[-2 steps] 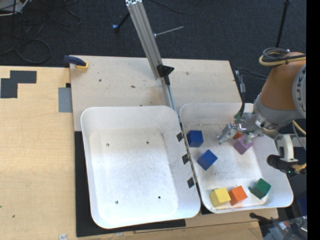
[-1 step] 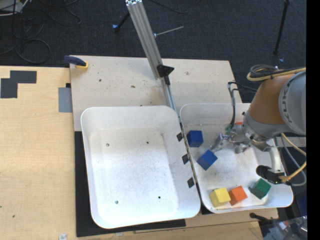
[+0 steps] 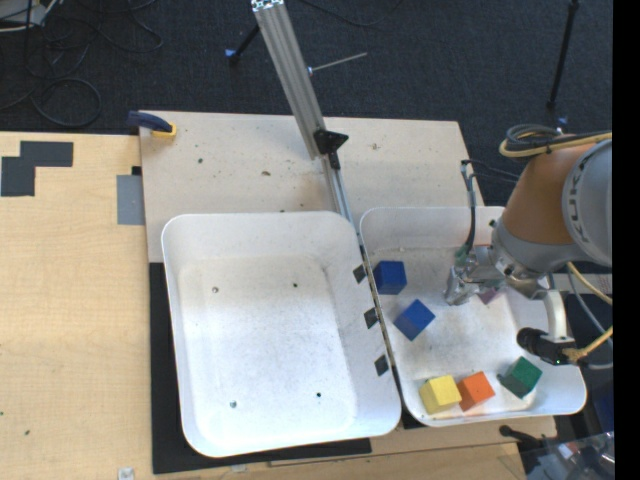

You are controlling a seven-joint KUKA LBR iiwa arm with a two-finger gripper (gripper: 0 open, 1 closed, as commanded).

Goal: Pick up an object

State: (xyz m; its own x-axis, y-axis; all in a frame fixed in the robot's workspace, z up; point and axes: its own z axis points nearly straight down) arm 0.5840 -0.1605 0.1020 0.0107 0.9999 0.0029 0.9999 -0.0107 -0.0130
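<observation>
Right white plastic bin holds two blue cubes: one near its left wall, one tilted just below it. Small yellow cube, orange cube and green cube sit along the front rim. End effector hangs low, right of the blue cubes; grip state: cannot tell.

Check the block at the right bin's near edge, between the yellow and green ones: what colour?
Orange. The block shows best in the camera view, touching the yellow block.
</observation>
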